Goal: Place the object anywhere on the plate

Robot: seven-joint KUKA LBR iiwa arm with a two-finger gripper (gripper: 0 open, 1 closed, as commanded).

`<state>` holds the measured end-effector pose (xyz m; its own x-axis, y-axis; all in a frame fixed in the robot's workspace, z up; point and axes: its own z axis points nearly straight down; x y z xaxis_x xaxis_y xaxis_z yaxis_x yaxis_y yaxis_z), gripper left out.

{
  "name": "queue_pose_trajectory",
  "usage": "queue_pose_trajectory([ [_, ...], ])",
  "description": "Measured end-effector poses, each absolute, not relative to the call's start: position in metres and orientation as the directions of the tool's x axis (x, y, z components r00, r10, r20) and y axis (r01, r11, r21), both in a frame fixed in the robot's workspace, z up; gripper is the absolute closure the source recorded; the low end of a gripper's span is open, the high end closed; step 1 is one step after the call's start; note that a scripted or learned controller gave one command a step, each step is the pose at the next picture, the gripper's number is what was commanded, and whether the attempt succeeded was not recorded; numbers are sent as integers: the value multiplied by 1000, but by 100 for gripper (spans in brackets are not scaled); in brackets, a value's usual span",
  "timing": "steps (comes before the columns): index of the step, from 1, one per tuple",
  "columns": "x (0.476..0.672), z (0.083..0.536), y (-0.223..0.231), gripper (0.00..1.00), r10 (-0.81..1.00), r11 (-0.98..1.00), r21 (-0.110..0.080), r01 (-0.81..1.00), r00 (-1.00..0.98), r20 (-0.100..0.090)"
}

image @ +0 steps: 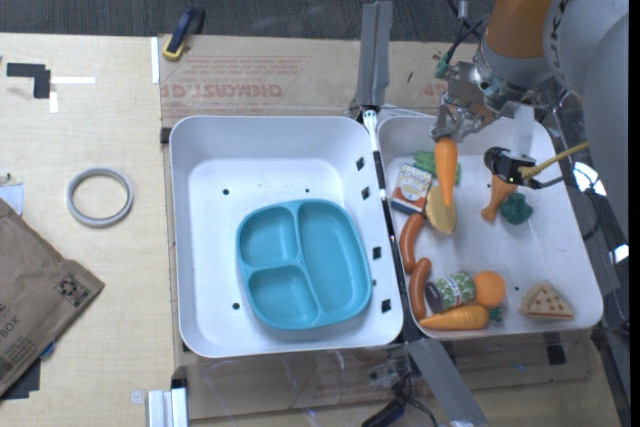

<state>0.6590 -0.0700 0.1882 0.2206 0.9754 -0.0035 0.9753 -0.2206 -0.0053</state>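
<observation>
- In the right bin's [585, 260] far-left corner: me, the gripper [452, 127], hanging from the grey arm [590, 15] that comes in over the bin's far-right corner. My jaws are pinched on the top end of a carrot [445, 167].
- The carrot: orange, hanging roughly upright below me and pointing down. It is over the right bin near its left wall, and not over the plate.
- Left bin [200, 245]: one blue divided plate [300, 263] with three compartments, lying near the middle towards the bin's near edge. Nothing lies on it.
- Right bin, left wall: a small printed packet [411, 185] just beside the carrot. A pale yellowish lump [440, 215] sits at the carrot's tip, and I cannot tell whether the two touch.
- Right bin, left wall towards the near edge: two reddish sausages [418, 283], one after the other.
- Right bin, near edge: a small can [452, 291] on its side, an orange ball [489, 288] touching it, a second carrot [458, 318] lying flat, and a tan wedge [546, 301] in the near-right corner.
- Right bin, middle: an orange piece [495, 197] beside a green floret [517, 208].
- Bench, left of the bins: a grey tape ring [100, 195].
</observation>
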Motion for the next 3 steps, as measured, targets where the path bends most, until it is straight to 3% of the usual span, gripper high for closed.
queue_pose_trajectory([
  [1,569,188,-22,100,972,-236,-6,972,236,-2],
  [2,538,188,77,100,971,-238,-7,971,238,-4],
  [3,538,188,77,0,971,-239,-6,971,239,-4],
])
